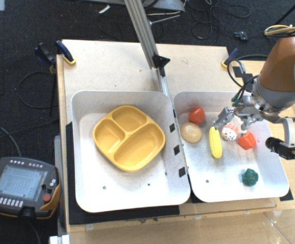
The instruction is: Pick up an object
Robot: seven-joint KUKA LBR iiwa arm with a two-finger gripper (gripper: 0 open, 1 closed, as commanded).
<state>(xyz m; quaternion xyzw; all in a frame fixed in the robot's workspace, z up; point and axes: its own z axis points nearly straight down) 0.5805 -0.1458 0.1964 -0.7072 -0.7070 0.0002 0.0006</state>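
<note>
My gripper [233, 125] hangs over the right bin [269, 187], its two grey fingers spread open. Just below and between the fingertips lies a small white object with red speckles [230, 133]; it rests on the bin floor and I cannot tell whether the fingers touch it. To its right, an orange-red piece [247, 141] sits close by. A yellow corn cob [215, 143] lies just left of it. Farther left are a beige round item [190, 132] and a red one [197, 115]. A dark green lump [249, 177] sits near the bin's front right.
The left bin [86, 187] holds a yellow divided plate [129, 137]. A slanted metal pole [143, 27] rises from between the bins at the back. A teach pendant [20, 186] lies on the floor at left. Blue-and-yellow clamps [63, 52] grip the bench's back corners.
</note>
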